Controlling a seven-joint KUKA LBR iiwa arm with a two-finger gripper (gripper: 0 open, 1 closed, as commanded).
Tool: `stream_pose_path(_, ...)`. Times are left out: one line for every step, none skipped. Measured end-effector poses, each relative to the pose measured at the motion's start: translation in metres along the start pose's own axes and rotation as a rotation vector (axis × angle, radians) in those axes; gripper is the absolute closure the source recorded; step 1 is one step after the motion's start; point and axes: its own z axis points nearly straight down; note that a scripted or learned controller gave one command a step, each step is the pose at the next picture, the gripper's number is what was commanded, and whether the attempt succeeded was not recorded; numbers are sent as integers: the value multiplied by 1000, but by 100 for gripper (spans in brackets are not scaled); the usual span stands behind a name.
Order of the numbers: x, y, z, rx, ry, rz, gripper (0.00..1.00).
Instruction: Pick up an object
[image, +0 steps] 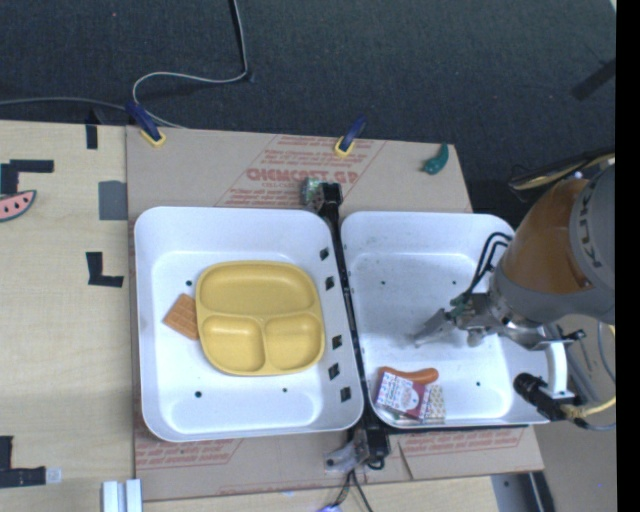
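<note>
In the right bin (400, 240), the gripper (428, 330) hangs low over bare floor with its grip state impossible to tell, while the likeliest target, a red-and-white packet (408, 393), lies apart near the front wall, presumably awaiting approach.

Claw (425, 332) above right bin (400, 240), packet (408, 393) nearby
</note>
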Motion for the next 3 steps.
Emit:
stream_pose_path(11,-21,37,-1,-2,2,0)
stream_pose_path(10,-20,27,-3,-3,3,100)
stream_pose_path(10,-20,28,-2,-3,3,0)
